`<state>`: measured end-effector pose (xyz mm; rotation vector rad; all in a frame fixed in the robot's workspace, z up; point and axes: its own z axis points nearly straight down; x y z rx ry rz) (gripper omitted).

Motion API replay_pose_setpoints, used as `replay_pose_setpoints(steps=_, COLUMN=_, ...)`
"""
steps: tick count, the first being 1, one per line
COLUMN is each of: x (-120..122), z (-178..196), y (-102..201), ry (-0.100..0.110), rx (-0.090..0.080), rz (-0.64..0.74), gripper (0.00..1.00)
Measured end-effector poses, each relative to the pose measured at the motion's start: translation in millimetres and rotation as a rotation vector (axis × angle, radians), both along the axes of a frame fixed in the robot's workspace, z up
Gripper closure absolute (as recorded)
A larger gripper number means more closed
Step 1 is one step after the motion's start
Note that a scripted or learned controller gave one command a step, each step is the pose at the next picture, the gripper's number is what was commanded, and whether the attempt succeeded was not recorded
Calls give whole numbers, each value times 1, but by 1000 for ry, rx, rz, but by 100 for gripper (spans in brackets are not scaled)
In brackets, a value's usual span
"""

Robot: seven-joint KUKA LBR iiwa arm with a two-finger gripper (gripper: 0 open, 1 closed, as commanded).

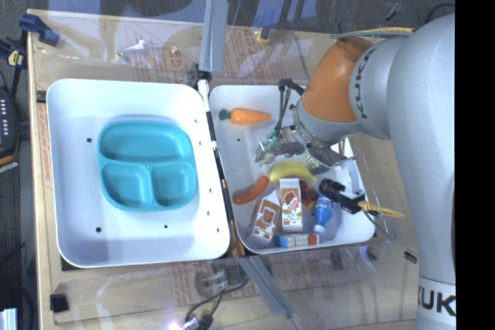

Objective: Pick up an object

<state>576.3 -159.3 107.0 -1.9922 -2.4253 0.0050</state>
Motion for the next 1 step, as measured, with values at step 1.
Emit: replay_pose_setpoints(steps=1, x=0, z=0, y=0, ry=0, rx=0, rz=0, gripper=0)
